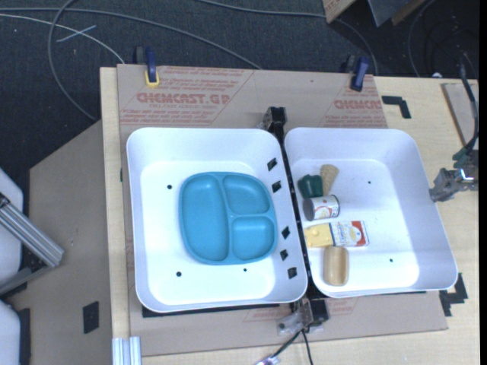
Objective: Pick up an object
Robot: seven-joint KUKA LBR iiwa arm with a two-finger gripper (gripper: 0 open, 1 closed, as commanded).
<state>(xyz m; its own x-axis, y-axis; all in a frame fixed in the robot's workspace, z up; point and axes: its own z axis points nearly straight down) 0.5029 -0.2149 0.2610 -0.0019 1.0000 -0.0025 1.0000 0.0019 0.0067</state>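
The right white bin [415, 211] holds several small objects bunched along its left side. A dark green piece [310, 185] lies beside a beige cone-shaped piece [329, 176]. Just below them a small can [323, 207] with a red and white label lies on its side. Under the can is a flat packet [344, 234], yellow at its left and white and red at its right. A tan rounded piece [335, 265] lies nearest the bin's front wall. The left white bin [144, 204] holds a blue divided plate [227, 217] with three compartments.
Black clips [278, 204] line the seam between the two bins. Blue clamps [152, 68] [359, 71] pin a cardboard sheet at the bench's back edge. A small grey metal fitting [449, 182] sits off the right bin's right rim. Cables run across the dark floor behind.
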